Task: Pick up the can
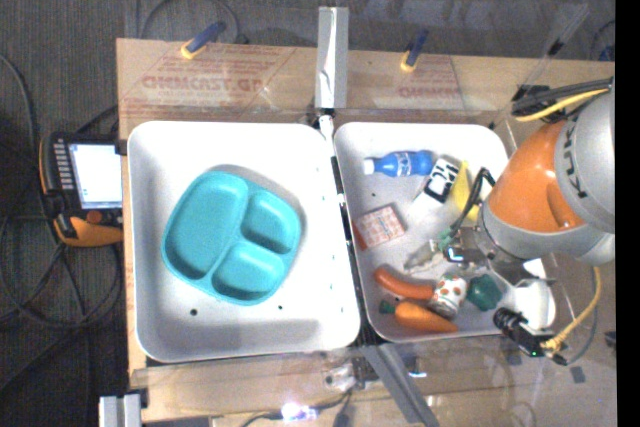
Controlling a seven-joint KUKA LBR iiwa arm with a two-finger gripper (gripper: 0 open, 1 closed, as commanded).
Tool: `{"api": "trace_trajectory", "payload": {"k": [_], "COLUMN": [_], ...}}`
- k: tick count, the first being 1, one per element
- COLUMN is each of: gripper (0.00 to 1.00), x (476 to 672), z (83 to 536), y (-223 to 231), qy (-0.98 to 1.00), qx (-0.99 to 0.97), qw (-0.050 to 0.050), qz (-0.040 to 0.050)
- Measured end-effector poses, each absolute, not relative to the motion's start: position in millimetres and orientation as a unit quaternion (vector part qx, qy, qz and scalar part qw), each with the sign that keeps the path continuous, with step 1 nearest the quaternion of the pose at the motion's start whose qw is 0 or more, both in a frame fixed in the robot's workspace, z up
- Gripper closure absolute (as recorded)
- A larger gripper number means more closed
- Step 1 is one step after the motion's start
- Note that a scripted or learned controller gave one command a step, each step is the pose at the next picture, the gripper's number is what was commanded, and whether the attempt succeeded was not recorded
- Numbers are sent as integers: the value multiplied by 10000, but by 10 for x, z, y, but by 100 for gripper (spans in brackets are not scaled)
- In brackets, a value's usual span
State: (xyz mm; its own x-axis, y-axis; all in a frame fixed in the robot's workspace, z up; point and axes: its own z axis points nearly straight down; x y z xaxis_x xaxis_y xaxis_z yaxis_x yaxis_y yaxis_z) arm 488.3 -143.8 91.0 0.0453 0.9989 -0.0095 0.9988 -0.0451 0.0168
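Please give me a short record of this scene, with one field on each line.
left bin: holds a teal divided tray
right bin: blue bottle, pink packet, two orange carrot-like items, small can
arm: reaches in from the right, over the right bin
gripper: just above the can, finger state unclear

Fixed above the bench, looking down at a slant, far enough to take in both white bins and floor around the bench.
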Motion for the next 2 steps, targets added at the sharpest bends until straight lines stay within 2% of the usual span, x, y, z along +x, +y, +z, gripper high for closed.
{"api": "trace_trajectory", "payload": {"k": [1, 2], "gripper": [100, 0], "x": [4892, 4892], "z": [1005, 1004], "y": [-1427, -1426], "qy": [6913, 6913], "qx": [7225, 7225], "qw": [81, 80], "qz": [35, 35]}}
